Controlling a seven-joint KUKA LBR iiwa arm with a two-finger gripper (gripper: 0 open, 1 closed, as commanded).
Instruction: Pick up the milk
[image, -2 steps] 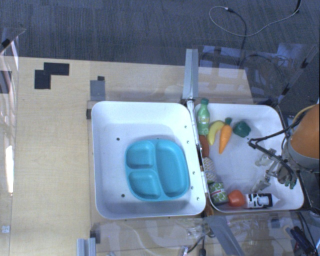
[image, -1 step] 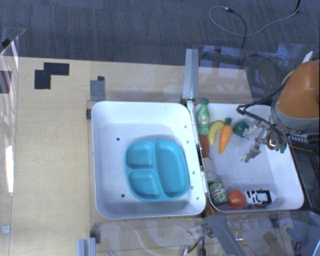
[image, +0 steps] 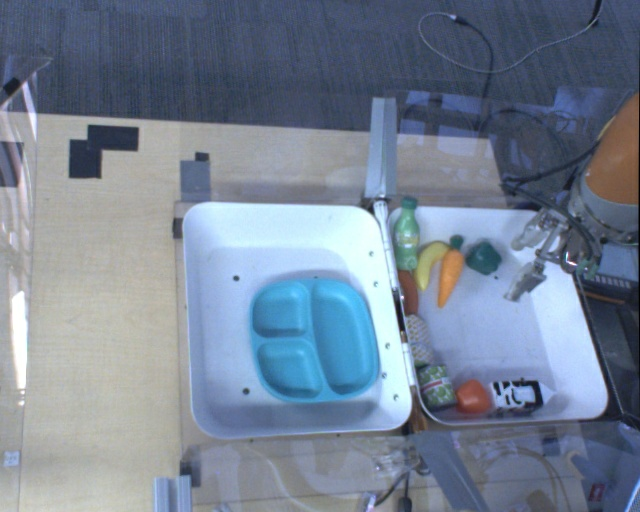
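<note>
- Pale wooden bench top (image: 100, 300) carries two shallow white bins side by side, with dark grey carpet and a thin looping cable on the floor beyond its far edge.
- Left white bin (image: 215, 250) holds a light blue plastic tray with three compartments (image: 314, 338), lying flat near its middle.
- Right white bin (image: 560, 350) holds the small black-and-white milk carton (image: 518, 395), lying on its side in the near right corner, touching a red tomato-like toy (image: 474, 398).
- Along the far left side of that bin lie a green plastic bottle (image: 406, 234), a yellow banana (image: 430, 262), an orange carrot (image: 449, 276) and a dark green pepper-shaped toy (image: 484, 257).
- Metal two-finger gripper (image: 526, 262) hangs over the far right part of the right bin, fingers spread wide with nothing between them, well apart from the milk carton.
</note>
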